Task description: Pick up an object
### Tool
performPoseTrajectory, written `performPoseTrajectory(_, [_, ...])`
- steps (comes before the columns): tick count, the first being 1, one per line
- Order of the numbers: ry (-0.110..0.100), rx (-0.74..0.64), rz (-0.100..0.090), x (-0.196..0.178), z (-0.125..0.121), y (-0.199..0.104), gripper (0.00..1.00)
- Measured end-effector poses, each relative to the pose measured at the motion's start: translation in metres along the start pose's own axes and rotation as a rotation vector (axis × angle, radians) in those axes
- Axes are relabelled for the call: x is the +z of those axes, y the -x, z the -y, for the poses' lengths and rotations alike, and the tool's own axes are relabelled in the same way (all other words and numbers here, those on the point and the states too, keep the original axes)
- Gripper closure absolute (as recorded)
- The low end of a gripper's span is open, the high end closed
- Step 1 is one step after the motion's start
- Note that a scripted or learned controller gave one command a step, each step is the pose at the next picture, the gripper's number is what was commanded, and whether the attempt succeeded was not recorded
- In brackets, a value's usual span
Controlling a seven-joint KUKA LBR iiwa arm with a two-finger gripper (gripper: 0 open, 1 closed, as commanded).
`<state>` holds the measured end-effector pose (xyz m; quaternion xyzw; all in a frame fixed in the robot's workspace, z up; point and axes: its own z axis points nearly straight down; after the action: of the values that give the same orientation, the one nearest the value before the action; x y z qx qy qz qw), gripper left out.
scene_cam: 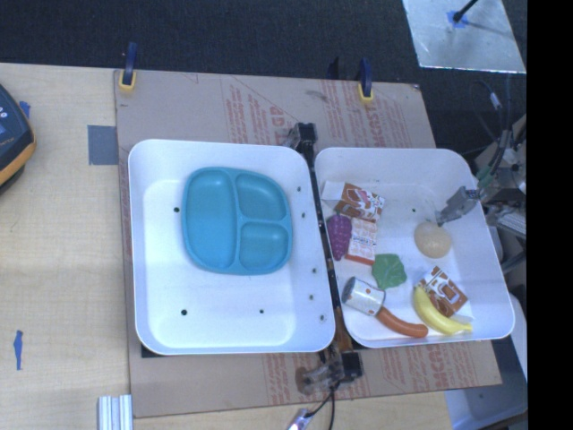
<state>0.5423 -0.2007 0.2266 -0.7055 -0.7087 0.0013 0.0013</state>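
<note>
Left bin [152,240]: holds my blue plate [237,219].
Right bin [488,249]: banana [436,314], carrot [401,326], can [362,295], packets, pale ball [431,239].
My pincer [448,211]: at the right rim, just above the ball; spread or pressed, I cannot tell.

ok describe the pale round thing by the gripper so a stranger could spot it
Look in the right-hand bin, toward its far right side. Just below the gripper lies a cream ball; it is the one plain, pale round item, unlike the yellow banana nearer the camera.

blue plate [237,220] – yellow banana [436,315]
</note>
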Motion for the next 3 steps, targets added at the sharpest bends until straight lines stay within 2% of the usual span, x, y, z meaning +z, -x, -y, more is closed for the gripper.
performPoseTrajectory(1, [-0.002,-0.001,0.000,0.116,-0.033,-0.050,0.00])
performPoseTrajectory(2, [0.012,0.002,0.004,0.131,0.006,-0.071,0.00])
performPoseTrajectory(3, [0.009,0.001,0.004,0.132,0.006,-0.106,0.00])
